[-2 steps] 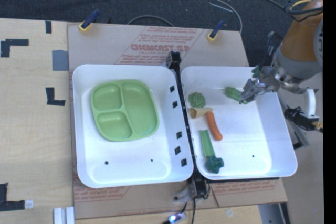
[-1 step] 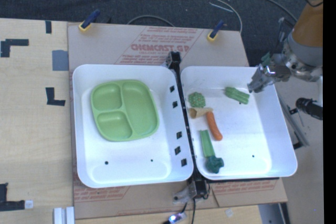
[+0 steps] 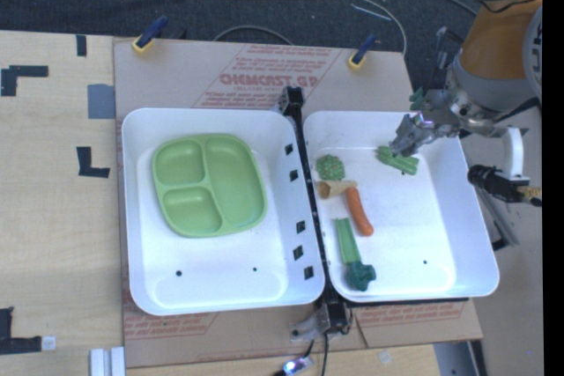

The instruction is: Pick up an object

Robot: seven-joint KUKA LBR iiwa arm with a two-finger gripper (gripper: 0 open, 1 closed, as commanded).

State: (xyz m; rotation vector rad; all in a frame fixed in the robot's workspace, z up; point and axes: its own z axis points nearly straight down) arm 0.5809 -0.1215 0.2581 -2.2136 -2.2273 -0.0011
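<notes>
The right bin (image 3: 441,216) holds several toy foods. A small green leafy piece (image 3: 398,160) lies near its far right part. My gripper (image 3: 408,139) hangs right over that piece, its tip at the piece's upper edge; whether it touches the piece is unclear. Further left lie a round green broccoli head (image 3: 330,165) and a small tan piece (image 3: 325,188). An orange carrot (image 3: 359,212) lies in the middle. A long green vegetable with a dark green head (image 3: 352,254) lies near the front left.
The left bin (image 3: 145,260) holds a light green divided plate (image 3: 210,185). A black divider with clips (image 3: 304,207) runs between the bins. The arm's orange band (image 3: 502,31) and a black side fitting (image 3: 498,180) overhang the right bin's far right rim.
</notes>
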